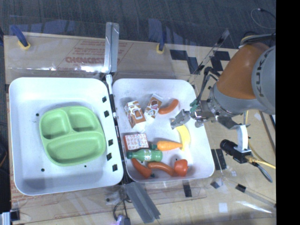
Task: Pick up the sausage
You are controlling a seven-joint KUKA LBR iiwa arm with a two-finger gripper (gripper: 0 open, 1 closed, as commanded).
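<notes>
The bench carries two shallow white bins side by side. The left bin holds a green divided plate with three compartments, lying flat near the bin's centre. The right bin holds a cluster of toy food items.

The sausage lies in the upper middle of the right bin, tilted with its right end higher in the view. Its left end sits just beside a small printed carton, and a second small carton lies to the left of that one.

Lower in the right bin, a flat printed box lies near the left wall. A carrot lies to its right, and a banana stands above and just beside the carrot's right end. A green bottle lies below the box. Along the bottom wall rest a red chili pepper, a dark red item that cannot be identified, and a red item at the right.

The arm enters from the right, with its orange band above the wrist. The gripper sits over the right side of the right bin, below and to the right of the sausage and just above the banana. It is apart from the sausage. The state of the fingers cannot be told from this view
</notes>
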